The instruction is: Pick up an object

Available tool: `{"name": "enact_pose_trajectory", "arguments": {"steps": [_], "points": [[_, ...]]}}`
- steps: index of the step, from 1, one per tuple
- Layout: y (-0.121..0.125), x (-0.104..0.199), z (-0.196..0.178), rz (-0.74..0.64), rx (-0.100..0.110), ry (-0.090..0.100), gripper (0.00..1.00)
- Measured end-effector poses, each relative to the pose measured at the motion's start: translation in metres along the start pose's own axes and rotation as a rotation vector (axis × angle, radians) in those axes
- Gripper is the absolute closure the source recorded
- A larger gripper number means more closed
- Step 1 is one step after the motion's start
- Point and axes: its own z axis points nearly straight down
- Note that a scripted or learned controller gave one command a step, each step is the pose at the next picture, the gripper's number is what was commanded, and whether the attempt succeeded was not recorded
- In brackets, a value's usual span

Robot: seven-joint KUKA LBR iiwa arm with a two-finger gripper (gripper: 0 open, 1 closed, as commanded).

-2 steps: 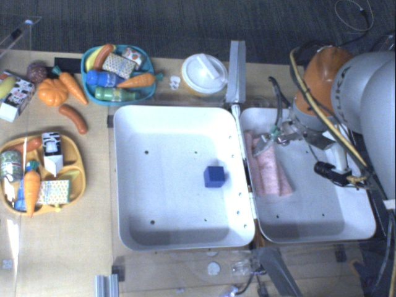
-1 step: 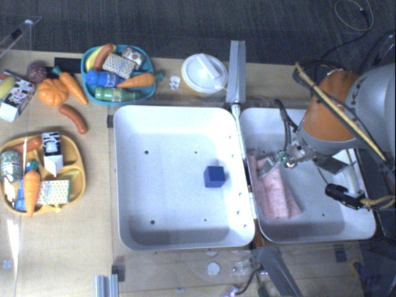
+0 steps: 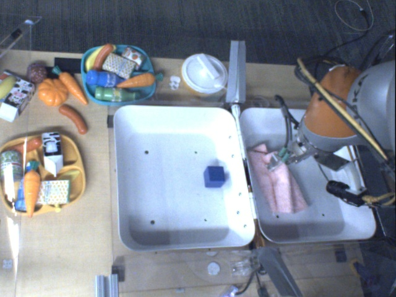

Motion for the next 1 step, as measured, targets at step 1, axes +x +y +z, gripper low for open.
{"name": "enact_pose_trajectory", "arguments": {"steps": [1], "points": [[0.0755, 0.0017, -0.0815, 0.133, 0.016, 0.005, 1.00]]}}
